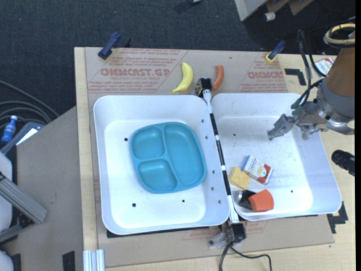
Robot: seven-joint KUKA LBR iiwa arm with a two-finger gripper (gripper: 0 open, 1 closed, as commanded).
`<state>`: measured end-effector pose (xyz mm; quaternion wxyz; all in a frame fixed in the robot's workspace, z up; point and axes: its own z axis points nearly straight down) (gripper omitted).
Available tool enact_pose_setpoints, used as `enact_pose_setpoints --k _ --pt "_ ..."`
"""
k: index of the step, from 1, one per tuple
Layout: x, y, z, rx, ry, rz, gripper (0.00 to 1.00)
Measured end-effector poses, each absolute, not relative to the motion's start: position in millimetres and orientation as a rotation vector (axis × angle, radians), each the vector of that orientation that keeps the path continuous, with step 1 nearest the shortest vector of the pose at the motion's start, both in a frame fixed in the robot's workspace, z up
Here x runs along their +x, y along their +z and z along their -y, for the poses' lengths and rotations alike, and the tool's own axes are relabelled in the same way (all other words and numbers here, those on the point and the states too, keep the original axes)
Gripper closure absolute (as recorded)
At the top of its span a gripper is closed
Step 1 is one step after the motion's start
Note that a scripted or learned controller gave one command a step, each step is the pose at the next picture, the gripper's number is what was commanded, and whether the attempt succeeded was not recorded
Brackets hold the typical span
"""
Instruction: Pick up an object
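The right bin (316, 168) holds a small white, orange and blue carton (258, 169), a yellow block (239, 179) touching it, an orange block (262, 200) and a dark shiny item (242, 199) in the near left corner. My gripper (292, 131) hangs over the far half of this bin, well above and behind those objects. It is open with nothing between its fingers. The grey arm with its orange band (341, 78) comes in from the right.
A blue three-compartment plate (167, 157) lies in the left bin (113, 123). A yellow banana (184, 78) and an orange sausage-shaped toy (218, 77) lie on the bench behind the bins. A black divider rail (217, 145) runs between the bins. Cables trail at the far right.
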<state>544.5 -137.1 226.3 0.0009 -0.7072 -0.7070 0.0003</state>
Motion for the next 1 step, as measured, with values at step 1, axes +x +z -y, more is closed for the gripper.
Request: enact_pose_setpoints --k 1 --pt "539.1 105.8 94.6 -2.219 0.002 2.220 0.00"
